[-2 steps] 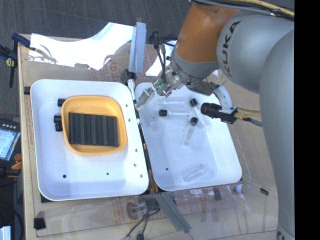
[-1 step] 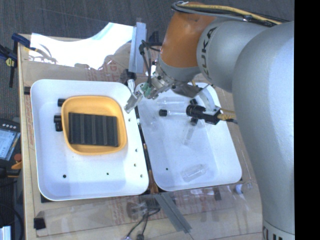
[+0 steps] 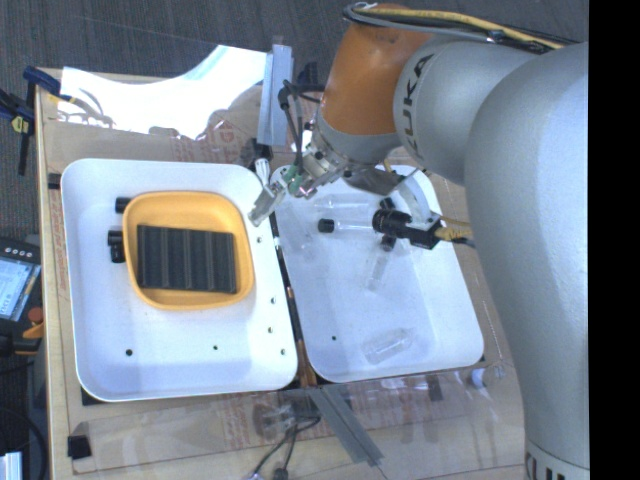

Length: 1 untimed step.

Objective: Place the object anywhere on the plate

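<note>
Hovering my gripper (image 3: pixel 264 205) over the left bin's (image 3: pixel 80 353) right edge; I couldn't tell its grip.
Plate (image 3: pixel 150 210) sat just view-left of it, small black piece (image 3: pixel 325 226) view-right.

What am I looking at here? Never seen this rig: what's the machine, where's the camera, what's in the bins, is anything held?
There is one camera, fixed above the bench and looking down at a slant. The big grey machine with an orange band is a robot arm reaching in from the right. At its end is a gripper, now over the seam between two shallow white bins.

The left bin holds a yellow plate with a dark ribbed block lying on it. Two small black pieces sit by the plate's left edge.

The right bin holds clear plastic pieces that are hard to make out. One is a tube with a black tip; another lies nearer the front.

I cannot tell whether the gripper holds anything.
</note>
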Available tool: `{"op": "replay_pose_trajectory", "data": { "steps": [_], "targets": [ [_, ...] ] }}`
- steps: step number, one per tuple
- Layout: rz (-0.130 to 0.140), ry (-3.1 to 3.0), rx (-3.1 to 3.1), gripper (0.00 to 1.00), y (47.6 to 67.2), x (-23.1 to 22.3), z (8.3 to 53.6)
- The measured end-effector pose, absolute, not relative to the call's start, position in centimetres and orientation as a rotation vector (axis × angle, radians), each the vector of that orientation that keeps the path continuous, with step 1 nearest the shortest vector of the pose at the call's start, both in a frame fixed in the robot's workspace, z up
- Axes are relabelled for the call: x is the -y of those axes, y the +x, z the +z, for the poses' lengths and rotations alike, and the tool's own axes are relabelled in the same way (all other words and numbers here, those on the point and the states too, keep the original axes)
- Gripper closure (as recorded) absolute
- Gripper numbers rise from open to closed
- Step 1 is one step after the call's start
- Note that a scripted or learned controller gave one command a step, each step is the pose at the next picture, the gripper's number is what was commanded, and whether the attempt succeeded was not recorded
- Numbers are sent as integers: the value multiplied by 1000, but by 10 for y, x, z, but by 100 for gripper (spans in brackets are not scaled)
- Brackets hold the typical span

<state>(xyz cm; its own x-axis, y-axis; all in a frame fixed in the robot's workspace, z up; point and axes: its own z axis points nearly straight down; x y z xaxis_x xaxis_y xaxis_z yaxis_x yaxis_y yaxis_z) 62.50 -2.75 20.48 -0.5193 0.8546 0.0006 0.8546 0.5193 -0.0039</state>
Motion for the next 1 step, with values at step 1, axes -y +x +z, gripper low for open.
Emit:
{"op": "replay_pose_trajectory", "data": {
  "steps": [1],
  "targets": [
    [4, -1580, 2716, 0, 606, 36, 235]
  ]
}}
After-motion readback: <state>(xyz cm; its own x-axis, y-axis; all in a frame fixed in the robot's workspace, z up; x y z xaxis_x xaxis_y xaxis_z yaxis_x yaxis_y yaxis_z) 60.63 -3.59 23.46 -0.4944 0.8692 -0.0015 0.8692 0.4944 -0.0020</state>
